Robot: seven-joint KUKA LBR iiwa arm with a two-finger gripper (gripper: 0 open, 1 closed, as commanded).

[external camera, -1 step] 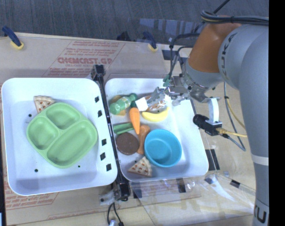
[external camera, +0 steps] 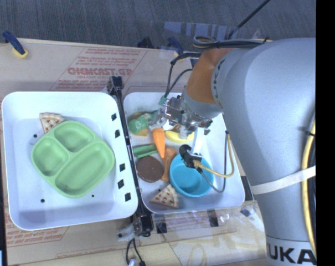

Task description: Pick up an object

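- Where the gripper (external camera: pixel 177 122) hangs low in the right bin (external camera: pixel 233 173), the carrot (external camera: pixel 158 142) lies just beside it toward the left bin (external camera: pixel 12 148); its long axis runs up and down the view, blunt end uppermost
- whether the claw is open or holds anything, I cannot tell
- carrot smooth, tapered; yellow piece (external camera: pixel 175 136) glossy; blue bowl (external camera: pixel 190 183) round; brown disc (external camera: pixel 149 169) flat, matte; green divided plate (external camera: pixel 73 158) sits in the left bin

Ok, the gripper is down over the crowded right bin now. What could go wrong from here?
Two risks. The gripper sits among closely packed items: the carrot, yellow piece and green-yellow piece lie close together, so it may pinch two or push one aside. Also the yellow cable hangs over the blue bowl and could snag or drag it when lifting.
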